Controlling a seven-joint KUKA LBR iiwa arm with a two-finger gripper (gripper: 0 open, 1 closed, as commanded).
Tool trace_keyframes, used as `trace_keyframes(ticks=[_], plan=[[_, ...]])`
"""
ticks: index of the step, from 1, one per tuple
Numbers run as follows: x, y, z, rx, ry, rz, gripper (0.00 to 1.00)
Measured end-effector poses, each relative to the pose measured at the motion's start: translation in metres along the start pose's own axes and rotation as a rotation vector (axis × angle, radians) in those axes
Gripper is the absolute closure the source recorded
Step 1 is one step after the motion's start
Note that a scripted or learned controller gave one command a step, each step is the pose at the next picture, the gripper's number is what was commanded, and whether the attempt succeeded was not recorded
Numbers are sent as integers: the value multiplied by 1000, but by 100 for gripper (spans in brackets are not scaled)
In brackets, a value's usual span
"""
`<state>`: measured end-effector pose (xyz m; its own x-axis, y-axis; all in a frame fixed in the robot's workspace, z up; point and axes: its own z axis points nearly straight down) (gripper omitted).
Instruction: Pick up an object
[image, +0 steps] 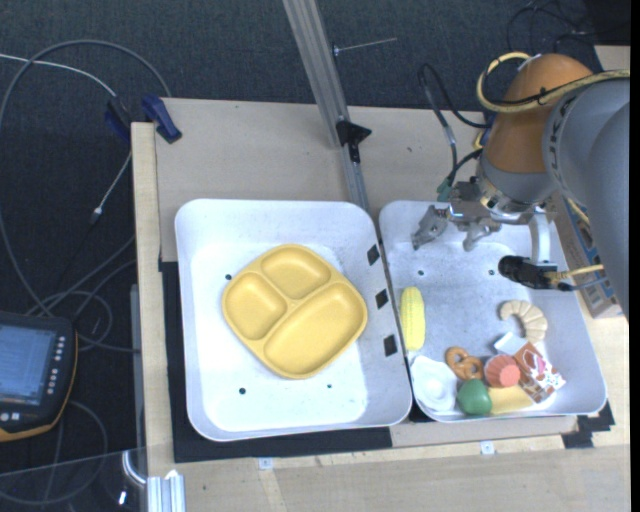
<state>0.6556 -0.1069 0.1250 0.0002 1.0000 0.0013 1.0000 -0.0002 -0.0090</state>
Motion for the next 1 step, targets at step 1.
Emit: trace_keyframes(ticks=[1], plan=[[0,3,-16,-10,0,-1,100]])
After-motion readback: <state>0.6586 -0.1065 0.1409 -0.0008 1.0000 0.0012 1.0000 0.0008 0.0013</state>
